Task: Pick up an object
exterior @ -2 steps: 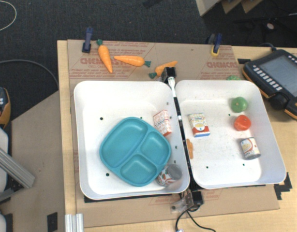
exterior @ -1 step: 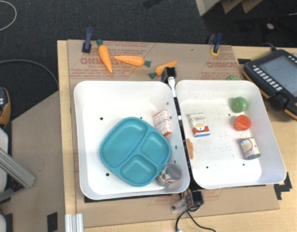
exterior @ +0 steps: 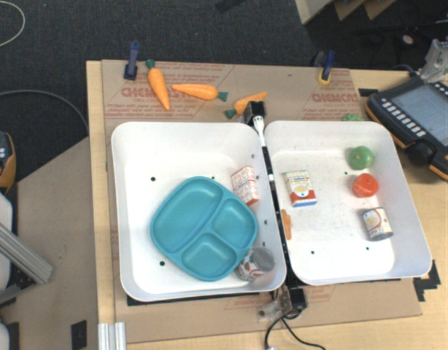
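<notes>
**Operator:** How far along is the pick?

**Observer:** By what you can see, it has not begun. Every candidate lies loose in a bin, and nothing is lifted. In the right bin you have a green ball near the far right corner, a red tomato-like piece just beside it toward you, a small can on its side nearer still, and a little carton lying flat toward the divider.

**Operator:** And the left bin?

**Observer:** The left bin holds a teal divided plate tilted across its middle. A second small carton sits by the plate's far right edge, close to the divider, and a grey-topped cup or can is tucked against the plate's near right corner, touching it as far as you can judge. Three toy carrots lie on the cardboard behind the bins, outside both.

**Operator:** What about the hand?

**Observer:** I cannot tell you whether it is apart or together, and it grips nothing in these bins. So the whole job is left: choose a piece, come down, close, lift. I'd judge the carton in the right bin the easiest, since it lies well apart from its neighbours.
</notes>
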Available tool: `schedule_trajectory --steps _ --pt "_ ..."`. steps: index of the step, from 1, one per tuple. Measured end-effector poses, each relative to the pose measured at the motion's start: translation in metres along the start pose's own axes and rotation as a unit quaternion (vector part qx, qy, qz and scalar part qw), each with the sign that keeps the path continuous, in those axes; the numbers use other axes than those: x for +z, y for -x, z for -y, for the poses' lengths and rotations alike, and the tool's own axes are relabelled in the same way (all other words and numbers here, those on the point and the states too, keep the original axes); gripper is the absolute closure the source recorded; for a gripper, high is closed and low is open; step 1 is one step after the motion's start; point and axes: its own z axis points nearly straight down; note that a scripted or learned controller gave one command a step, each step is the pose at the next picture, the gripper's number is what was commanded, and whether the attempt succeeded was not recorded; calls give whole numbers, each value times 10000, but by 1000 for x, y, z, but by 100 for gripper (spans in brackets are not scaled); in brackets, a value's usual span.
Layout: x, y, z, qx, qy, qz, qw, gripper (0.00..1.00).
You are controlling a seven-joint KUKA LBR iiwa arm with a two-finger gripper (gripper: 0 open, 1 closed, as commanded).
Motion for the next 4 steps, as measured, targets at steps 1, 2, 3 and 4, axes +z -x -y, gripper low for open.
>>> schedule_trajectory --steps 1,2,3,4 --pt "-160 0 -2 -2 142 55 9999 100" --pt "-69 1 -2 18 0 1 10000 100" --pt "18 0 -3 15 -9 -2 10000 100" --pt "-145 0 9 1 139 53 9999 100"
